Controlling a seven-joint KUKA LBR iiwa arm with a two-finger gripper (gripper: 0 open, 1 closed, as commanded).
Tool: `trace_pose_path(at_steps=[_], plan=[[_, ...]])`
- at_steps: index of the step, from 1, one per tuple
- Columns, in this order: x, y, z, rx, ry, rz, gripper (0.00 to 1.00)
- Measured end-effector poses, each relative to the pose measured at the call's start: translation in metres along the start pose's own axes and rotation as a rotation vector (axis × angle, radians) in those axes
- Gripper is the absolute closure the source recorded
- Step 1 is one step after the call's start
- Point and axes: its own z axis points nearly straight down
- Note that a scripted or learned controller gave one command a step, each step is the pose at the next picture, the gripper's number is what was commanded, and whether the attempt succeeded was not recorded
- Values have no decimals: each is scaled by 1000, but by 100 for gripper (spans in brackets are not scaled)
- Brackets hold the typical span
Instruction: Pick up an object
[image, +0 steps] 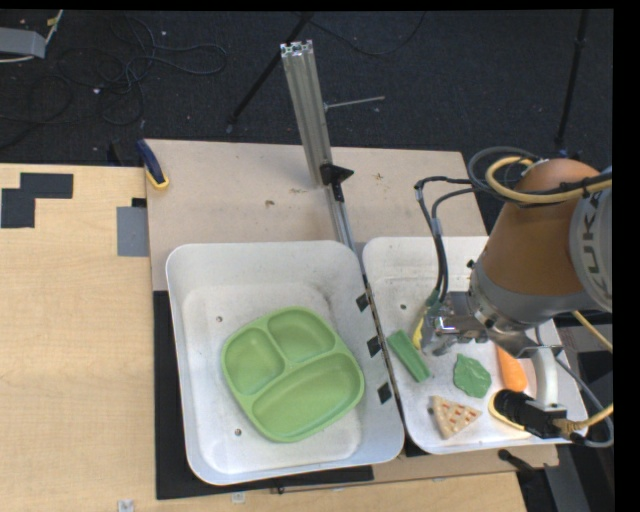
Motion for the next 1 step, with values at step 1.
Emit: trace_pose_path(at_steps=[1], plan=[[56, 5, -8, 2, 0, 0, 100]])
